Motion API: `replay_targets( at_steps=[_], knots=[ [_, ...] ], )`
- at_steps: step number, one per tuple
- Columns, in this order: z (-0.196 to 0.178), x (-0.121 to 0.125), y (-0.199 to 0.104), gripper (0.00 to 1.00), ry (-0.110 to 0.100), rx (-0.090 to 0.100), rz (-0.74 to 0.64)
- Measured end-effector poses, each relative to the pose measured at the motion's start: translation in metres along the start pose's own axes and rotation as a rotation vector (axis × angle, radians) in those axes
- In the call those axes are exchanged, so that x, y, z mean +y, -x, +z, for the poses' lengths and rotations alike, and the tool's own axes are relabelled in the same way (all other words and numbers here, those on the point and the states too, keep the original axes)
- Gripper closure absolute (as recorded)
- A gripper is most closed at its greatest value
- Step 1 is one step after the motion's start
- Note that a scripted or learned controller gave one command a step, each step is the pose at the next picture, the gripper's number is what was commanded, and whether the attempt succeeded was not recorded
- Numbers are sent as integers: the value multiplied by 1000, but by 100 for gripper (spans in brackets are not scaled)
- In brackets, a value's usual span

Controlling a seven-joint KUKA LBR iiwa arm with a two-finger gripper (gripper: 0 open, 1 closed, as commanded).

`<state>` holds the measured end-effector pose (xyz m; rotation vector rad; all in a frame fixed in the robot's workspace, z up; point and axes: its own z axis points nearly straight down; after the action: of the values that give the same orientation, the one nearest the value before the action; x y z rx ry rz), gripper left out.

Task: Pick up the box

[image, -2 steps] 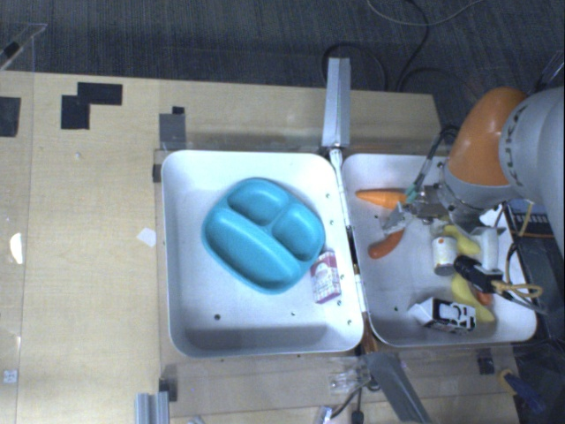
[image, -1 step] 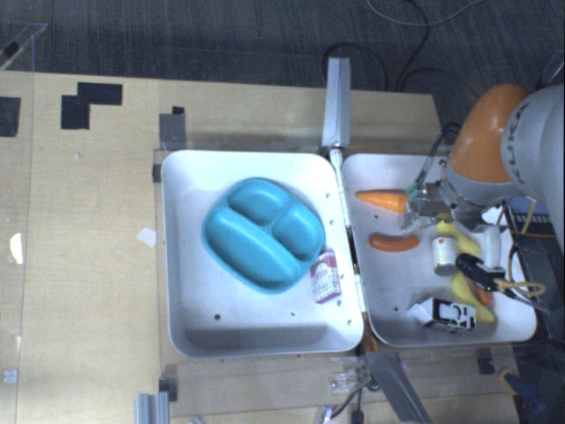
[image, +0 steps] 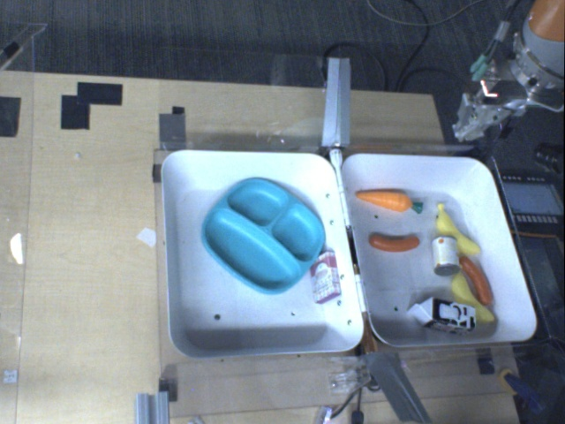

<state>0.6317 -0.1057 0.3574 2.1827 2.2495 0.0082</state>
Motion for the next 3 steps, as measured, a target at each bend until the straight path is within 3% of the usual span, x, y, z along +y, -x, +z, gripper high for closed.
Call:
replay_targets(
  at_steps=[2,3],
  knots=[
    [12,18,0,100,-1,0,48],
    [95,32,0,100,-4,1,-72]
  ],
)
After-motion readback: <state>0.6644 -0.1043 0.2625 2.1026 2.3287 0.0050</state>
